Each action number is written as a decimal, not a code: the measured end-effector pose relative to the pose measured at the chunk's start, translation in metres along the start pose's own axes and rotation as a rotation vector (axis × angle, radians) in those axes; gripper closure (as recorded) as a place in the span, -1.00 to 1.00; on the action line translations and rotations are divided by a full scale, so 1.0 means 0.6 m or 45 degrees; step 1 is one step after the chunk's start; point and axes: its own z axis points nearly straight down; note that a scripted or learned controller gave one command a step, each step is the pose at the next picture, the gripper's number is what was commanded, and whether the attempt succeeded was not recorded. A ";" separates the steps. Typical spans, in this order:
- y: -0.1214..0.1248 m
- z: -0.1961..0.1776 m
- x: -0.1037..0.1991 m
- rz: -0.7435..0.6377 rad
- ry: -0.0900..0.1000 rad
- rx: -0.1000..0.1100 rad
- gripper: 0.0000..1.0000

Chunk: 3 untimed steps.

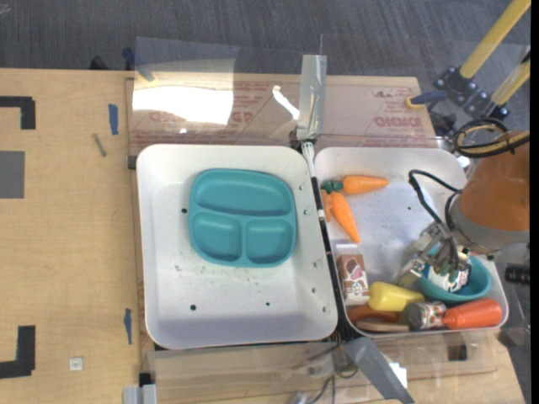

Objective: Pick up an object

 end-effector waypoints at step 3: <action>-0.040 0.000 0.017 -0.102 -0.005 -0.003 -1.00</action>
